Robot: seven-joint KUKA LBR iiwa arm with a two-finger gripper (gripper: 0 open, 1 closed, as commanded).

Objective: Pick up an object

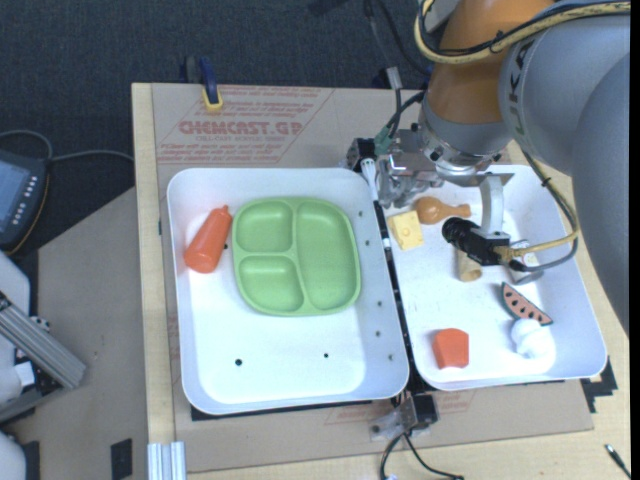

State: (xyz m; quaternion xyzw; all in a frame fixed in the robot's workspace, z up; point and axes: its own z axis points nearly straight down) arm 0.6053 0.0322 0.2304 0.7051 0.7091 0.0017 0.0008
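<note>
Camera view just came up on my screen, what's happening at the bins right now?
The grey arm reaches in from the right, its tool low over the far corner of the right bin, close to a yellow cheese piece and a tan pear-shaped toy. Nothing is visibly held. An orange block and a white ball lie nearer. The left bin holds a green divided plate and an orange bottle.

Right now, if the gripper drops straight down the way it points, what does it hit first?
Probably the yellow holed cheese block or the tan drumstick-shaped toy in the right white bin; the gripper hangs above both, depth unclear.
</note>
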